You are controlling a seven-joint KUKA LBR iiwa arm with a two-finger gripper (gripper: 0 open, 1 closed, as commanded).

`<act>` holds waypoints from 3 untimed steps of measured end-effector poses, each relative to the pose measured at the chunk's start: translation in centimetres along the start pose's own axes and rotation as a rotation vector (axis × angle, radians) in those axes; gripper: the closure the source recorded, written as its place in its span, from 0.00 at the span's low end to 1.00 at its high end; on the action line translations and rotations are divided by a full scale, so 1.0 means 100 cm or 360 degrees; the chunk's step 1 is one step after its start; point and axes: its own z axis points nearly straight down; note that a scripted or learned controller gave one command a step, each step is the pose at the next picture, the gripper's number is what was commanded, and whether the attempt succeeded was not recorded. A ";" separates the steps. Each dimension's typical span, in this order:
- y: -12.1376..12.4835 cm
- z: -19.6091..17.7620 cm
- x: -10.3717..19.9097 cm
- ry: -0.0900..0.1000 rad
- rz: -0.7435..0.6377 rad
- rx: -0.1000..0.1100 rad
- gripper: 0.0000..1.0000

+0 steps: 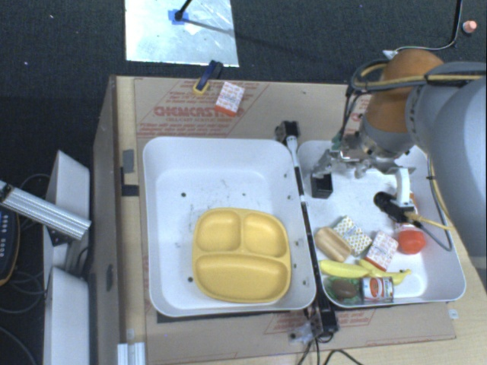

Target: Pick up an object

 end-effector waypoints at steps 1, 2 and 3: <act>0.021 0.001 0.005 -0.0010 0.0004 -0.0018 0.00; 0.015 0.009 0.010 -0.0008 0.0005 0.0012 0.00; -0.038 0.012 -0.020 -0.0007 0.0009 0.0026 0.00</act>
